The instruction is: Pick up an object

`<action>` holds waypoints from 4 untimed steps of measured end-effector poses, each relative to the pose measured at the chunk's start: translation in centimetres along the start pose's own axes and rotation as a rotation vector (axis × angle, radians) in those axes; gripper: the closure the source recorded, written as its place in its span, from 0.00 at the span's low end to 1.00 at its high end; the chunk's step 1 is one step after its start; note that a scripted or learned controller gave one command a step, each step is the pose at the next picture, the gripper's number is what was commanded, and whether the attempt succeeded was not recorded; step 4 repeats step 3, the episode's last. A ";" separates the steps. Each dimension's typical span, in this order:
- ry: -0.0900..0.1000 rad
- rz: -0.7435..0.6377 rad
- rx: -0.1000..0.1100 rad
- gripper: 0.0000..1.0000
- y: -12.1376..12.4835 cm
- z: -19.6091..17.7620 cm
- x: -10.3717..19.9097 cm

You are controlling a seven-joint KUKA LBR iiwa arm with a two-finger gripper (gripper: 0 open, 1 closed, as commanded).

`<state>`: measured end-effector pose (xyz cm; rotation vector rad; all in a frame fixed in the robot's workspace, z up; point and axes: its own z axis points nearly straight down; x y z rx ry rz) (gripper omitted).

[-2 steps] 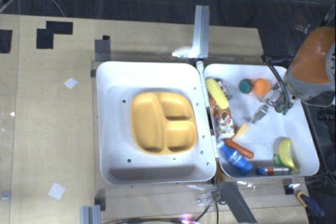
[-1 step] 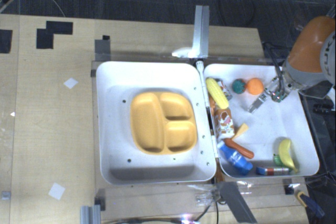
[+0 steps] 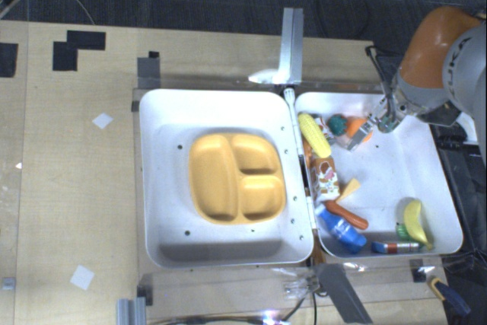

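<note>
My gripper [image 3: 378, 123] is low in the back part of the right bin [image 3: 434, 164], with the grey arm and its orange band [image 3: 434, 42] rising to the right. Just left of it lies a small orange piece [image 3: 358, 134], touching or almost touching the gripper tip. Beside that piece sits a green and orange toy [image 3: 337, 123]. A yellow corn cob [image 3: 314, 135] lies along the bin's left wall. I see nothing lifted off the bin floor.
The right bin also holds a snack packet [image 3: 325, 180], a red sausage [image 3: 348, 215], a blue object [image 3: 341, 233], a banana [image 3: 413, 220] and a marker [image 3: 396, 246]. In the left bin [image 3: 163, 164] rests a yellow divided plate [image 3: 234, 177].
</note>
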<state>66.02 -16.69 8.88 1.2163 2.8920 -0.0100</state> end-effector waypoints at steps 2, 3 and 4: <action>-0.011 0.191 -0.019 1.00 0.5 -1.5 1.2; -0.001 0.335 -0.016 1.00 7.1 -10.3 6.3; -0.001 0.335 -0.016 1.00 7.1 -10.3 6.3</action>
